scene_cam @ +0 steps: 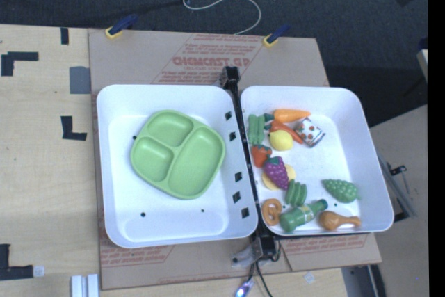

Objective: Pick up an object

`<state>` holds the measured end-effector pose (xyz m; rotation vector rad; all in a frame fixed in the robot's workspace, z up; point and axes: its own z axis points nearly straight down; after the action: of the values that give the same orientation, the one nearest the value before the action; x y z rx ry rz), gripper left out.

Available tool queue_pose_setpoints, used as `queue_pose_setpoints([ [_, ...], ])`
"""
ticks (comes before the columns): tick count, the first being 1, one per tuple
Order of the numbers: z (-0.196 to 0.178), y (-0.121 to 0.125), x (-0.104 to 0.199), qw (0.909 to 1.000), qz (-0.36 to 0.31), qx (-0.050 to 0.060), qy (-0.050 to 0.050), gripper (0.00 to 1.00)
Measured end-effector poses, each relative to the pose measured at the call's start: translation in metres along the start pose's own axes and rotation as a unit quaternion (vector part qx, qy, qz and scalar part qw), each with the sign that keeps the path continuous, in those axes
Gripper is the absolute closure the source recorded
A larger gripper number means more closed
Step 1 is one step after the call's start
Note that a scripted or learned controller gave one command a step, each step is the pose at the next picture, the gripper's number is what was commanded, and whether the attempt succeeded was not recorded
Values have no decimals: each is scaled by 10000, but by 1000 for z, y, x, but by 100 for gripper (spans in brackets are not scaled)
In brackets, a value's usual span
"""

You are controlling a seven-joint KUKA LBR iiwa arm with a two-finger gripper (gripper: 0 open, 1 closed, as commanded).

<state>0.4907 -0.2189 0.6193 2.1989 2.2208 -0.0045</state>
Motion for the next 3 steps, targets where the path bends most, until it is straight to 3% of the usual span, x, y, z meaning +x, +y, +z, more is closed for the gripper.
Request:
queue_pose_setpoints([
  [3, -31, 3, 2, 10000, -20, -19, -18, 100],
])
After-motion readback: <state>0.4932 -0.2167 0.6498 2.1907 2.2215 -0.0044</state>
